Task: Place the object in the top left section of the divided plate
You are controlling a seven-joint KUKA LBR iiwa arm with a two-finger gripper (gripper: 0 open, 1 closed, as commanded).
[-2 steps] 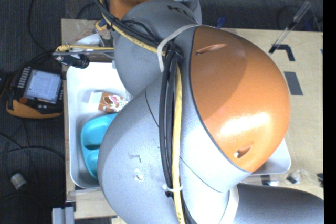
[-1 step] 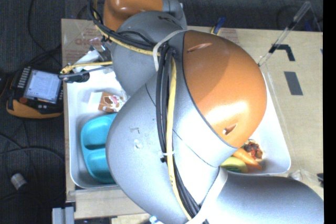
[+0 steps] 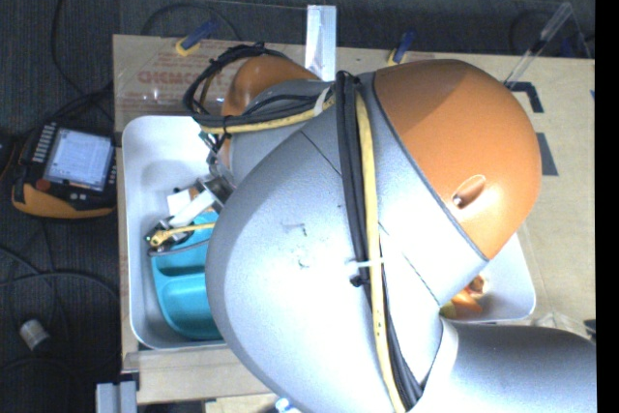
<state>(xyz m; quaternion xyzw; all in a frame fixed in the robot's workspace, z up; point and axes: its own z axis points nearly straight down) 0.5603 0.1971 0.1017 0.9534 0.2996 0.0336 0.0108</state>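
Observation:
The grey arm with its orange band [image 3: 455, 160] covers most of the camera view and hides both bins' middles. Its wrist reaches down into the left bin [image 3: 145, 160]. My gripper [image 3: 193, 208] shows as dark and white parts just above the blue divided plate [image 3: 184, 290], over the plate's upper edge. Something yellow and dark [image 3: 169, 232] lies at the plate's top left rim, right under the gripper; I cannot tell whether it is held. Most of the plate is hidden by the arm.
An orange object [image 3: 466, 297] peeks out from under the arm in the right bin [image 3: 522, 290]. Black and yellow cables [image 3: 232, 111] loop over the wrist. A handheld device [image 3: 68, 169] lies on the floor to the left of the bench.

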